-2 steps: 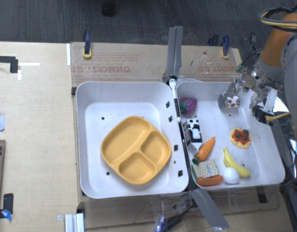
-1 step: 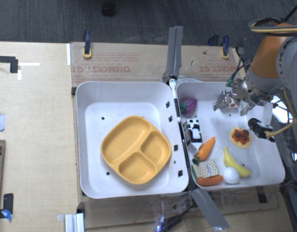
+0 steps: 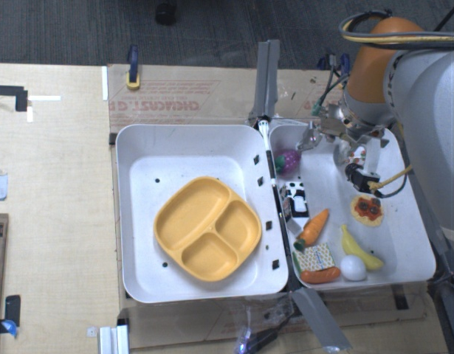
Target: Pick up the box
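Closest to the lens is the front wall of the left bin (image 3: 204, 295). On that bin's floor a yellow divided plate (image 3: 207, 228) lies turned at an angle. The pale wooden surface (image 3: 49, 198) stretches away to the left of it.

Across the divider, the right bin (image 3: 415, 260) is crowded. Along its left wall, from far to near, sit a small purple-and-green toy (image 3: 289, 161), the box (image 3: 296, 198), an orange carrot (image 3: 313, 227), a pale patterned packet (image 3: 316, 257) and a red sausage (image 3: 320, 275). I take the small black-and-white carton to be the box meant, though the patterned packet could be read that way too. Further right lie a white egg (image 3: 352, 268), a yellow banana (image 3: 359, 249) and a round pizza toy (image 3: 367, 210).

The hand (image 3: 336, 144) hangs over the far end of the right bin, just right of the purple toy. From this angle I cannot tell whether it is spread or pressed together, and I see nothing caught in it.

The pick-up looks not yet done, since the box rests on the bin floor against the left wall, apart from the hand. It lies to the hand's left and nearer the camera, with the purple toy just beyond it and the carrot close on its near side. By my reading the whole grasp is left: come over the box, go down, take hold and lift.
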`<control>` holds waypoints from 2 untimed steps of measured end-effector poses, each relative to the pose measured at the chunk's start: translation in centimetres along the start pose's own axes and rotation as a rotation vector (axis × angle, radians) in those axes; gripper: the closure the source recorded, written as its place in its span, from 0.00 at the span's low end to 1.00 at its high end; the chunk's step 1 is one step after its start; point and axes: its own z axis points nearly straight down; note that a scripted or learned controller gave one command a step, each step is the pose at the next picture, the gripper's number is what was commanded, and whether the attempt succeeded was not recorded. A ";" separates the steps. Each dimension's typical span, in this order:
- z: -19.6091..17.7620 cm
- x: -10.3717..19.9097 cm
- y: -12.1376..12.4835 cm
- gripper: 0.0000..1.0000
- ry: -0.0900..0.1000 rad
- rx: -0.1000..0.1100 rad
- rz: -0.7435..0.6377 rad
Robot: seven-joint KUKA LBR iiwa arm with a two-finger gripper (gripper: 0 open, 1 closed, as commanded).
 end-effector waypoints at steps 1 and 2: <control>3.0 -4.1 -6.1 0.00 0.000 0.003 0.118; -2.0 -11.7 -8.2 0.00 -0.001 0.001 0.200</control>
